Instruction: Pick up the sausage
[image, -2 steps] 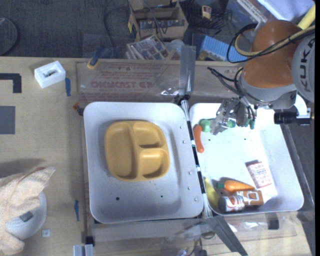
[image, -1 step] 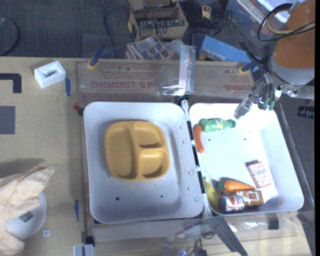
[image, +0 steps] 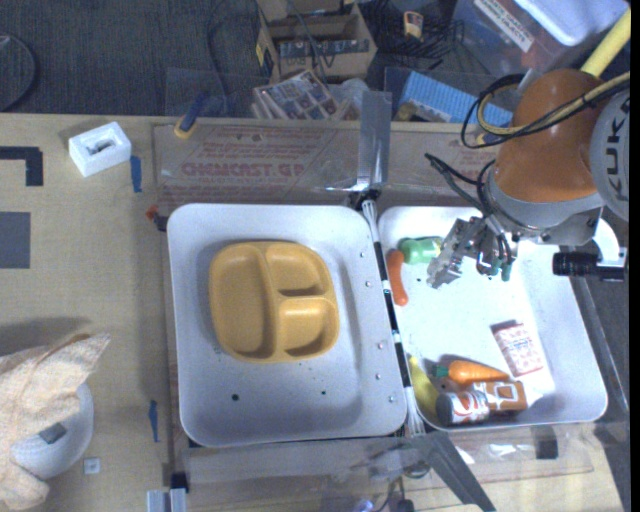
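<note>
Approach step: gripper (image: 462, 258) hangs over the right bin (image: 580, 330), fingers parted, holding nothing. Sausage (image: 398, 278) lies at that bin's left wall, near the gripper. Next I'd say: shift left, descend, close

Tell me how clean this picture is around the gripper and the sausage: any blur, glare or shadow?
Camera view: the gripper is soft and smeared, fine detail lost; the sausage by the right bin's left wall reads clearly; the white bin floors are bright but not blown out; shadows are faint and soft.
</note>
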